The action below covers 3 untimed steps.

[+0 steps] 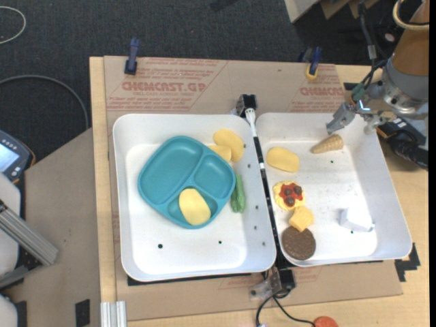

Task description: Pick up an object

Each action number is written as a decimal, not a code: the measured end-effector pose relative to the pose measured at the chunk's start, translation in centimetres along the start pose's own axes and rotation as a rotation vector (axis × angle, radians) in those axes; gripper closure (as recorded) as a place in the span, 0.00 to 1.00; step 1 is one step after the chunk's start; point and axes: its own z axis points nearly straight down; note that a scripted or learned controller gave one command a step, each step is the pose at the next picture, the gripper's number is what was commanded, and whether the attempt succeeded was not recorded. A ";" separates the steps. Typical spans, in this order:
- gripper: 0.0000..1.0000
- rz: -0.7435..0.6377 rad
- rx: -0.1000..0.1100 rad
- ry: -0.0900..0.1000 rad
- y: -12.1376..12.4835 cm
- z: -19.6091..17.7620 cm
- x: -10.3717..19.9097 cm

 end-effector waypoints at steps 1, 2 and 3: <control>0.00 0.001 0.005 0.016 -3.2 12.8 -4.5; 0.00 -0.006 0.008 0.017 2.5 12.5 -4.2; 0.00 -0.002 -0.008 -0.002 3.5 6.3 -3.6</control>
